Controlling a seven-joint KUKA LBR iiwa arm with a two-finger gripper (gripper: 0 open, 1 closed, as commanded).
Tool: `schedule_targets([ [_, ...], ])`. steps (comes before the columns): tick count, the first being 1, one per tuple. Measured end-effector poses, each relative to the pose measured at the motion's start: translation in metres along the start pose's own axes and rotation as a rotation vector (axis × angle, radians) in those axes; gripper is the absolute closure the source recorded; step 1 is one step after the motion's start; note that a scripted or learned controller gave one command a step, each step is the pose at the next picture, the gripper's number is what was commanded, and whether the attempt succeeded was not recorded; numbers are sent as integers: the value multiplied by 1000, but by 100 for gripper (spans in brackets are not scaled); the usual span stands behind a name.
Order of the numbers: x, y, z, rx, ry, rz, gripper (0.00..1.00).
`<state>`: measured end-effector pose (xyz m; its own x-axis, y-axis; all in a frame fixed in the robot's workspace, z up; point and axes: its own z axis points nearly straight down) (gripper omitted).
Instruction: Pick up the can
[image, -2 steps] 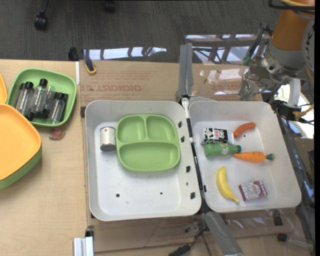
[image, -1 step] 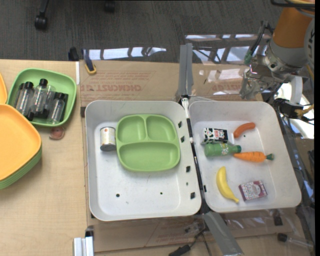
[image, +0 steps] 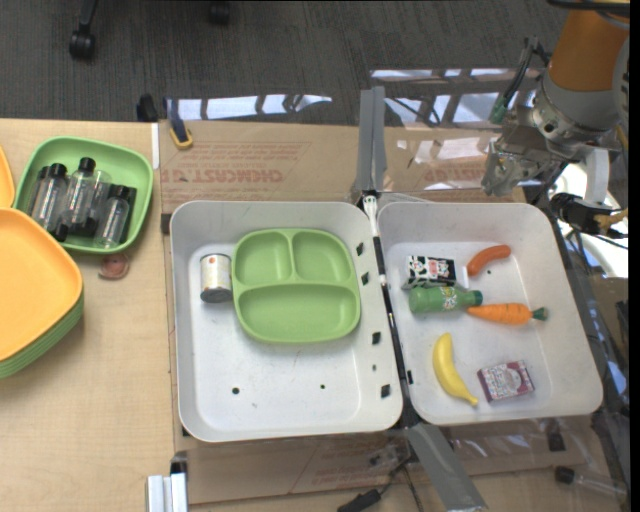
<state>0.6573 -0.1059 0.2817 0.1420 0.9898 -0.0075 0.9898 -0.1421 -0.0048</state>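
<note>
Hovering at the upper right of the frame, the arm (image: 588, 60) is seen above the right bin's (image: 560, 400) far rim.
The gripper (image: 505, 165) is seen there too; how far its claw is parted cannot be told. In the left bin (image: 280, 400), the can (image: 215, 277) is laid just beside the green divided plate (image: 297, 285), at its left edge.

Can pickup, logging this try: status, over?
Claw above right bin's far edge, nothing seen in it. Can lying in left bin, beside green divided plate. Plate lies between claw and can.
</note>
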Motion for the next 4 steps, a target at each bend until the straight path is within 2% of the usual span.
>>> schedule_targets([
  [1, 0, 0, -8, 2, -3, -4, 100],
  [2, 11, -73, 19, -1, 6, 36, 100],
  [3, 28, -10, 72, -2, 5, 115, 100],
  [4, -7, -69, 137, 1, 6, 170, 100],
])
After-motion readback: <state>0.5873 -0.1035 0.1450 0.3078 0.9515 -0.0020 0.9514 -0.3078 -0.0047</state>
